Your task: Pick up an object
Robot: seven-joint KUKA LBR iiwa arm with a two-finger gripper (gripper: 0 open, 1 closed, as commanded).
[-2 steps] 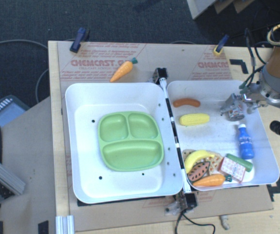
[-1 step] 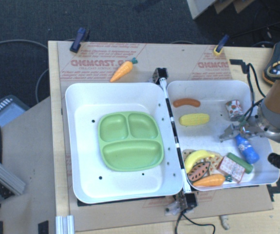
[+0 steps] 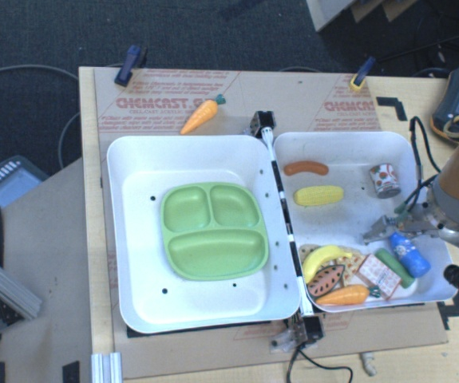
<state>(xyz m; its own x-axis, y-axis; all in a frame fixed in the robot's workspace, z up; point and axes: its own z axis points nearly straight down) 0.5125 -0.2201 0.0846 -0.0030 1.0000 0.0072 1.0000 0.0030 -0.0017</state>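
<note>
So we've got the gripper (image 3: 382, 230) down in the right bin (image 3: 349, 144), fingers looking spread and pinching nothing, right beside the blue bottle (image 3: 409, 255) near the green marker (image 3: 394, 267), so we'd say nothing's been picked up yet.

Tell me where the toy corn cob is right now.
The corn cob lies in the right bin, in its upper left part near the divider, just below the hot dog and above the banana.
</note>
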